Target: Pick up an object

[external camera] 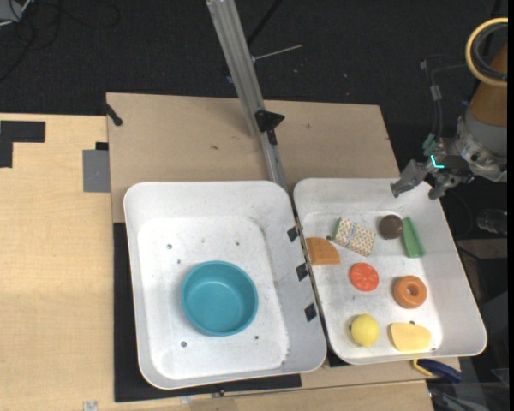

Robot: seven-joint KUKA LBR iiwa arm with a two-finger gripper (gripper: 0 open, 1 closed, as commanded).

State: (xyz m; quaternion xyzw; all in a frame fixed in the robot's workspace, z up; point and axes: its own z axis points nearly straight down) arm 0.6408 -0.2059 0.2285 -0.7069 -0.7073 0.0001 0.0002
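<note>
Dark floor and loose cables surround the wooden tabletop (197,135), where two white bins sit side by side. Left bin (154,212) holds a teal bowl (220,296). Right bin (463,315) holds a patterned block (355,236), a brown ball (390,226), a green stick (411,237), an orange wedge (323,252), a red tomato (363,276), a brown doughnut (409,291), a yellow lemon (365,330) and a pale yellow piece (409,337). A blue and yellow item (437,368) is half hidden below that bin's near rim. The arm is cut off at the right edge. Its claw (420,183) hangs over the bin's far right corner, fingers spread, grasping nothing.
</note>
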